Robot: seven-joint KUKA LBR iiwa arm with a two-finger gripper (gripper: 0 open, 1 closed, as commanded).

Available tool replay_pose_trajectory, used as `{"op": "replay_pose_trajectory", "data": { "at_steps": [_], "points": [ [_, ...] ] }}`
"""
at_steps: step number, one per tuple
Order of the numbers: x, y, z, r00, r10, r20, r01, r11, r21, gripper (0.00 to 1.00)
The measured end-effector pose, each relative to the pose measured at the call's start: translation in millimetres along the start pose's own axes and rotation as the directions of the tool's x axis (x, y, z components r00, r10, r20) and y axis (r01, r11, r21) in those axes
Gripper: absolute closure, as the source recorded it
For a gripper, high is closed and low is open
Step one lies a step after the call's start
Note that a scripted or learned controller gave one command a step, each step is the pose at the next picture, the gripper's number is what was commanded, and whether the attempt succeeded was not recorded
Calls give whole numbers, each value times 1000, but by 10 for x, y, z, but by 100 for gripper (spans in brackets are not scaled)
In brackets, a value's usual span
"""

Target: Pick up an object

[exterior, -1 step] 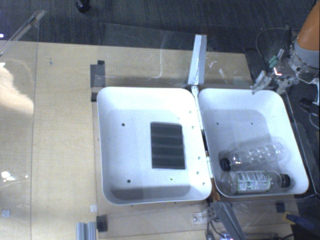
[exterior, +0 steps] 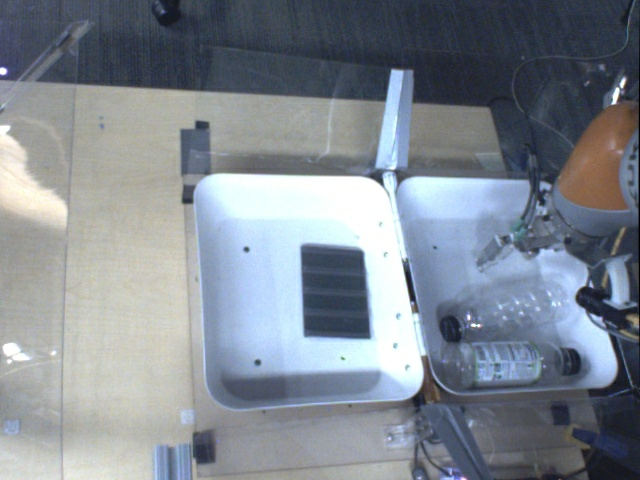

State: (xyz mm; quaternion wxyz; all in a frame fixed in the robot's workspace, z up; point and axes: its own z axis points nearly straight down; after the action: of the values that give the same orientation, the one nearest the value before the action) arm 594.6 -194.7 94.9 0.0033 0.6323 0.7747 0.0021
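Above the right bin (exterior: 440, 218), the gripper (exterior: 500, 251) hangs with nothing between its fingers; whether they are spread I cannot tell. Two clear bottles (exterior: 505, 313) (exterior: 505, 361) lie just below, ungrasped. Picking remains undone.

No text, brand, number or sign can be read. The clear bottle (exterior: 510, 362) lying at the near side of the right bin (exterior: 440, 218) carries a pale label with print too small to make out.
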Motion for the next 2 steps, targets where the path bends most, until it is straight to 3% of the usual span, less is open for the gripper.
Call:
{"op": "replay_pose_trajectory", "data": {
  "at_steps": [1, 2],
  "points": [
    [172, -475, 52, 999, 55, 1, -55, 998, -4, 0],
    [-170, 373, 72, 981, 192, 1, -192, 981, 0, 0]
  ]
}}
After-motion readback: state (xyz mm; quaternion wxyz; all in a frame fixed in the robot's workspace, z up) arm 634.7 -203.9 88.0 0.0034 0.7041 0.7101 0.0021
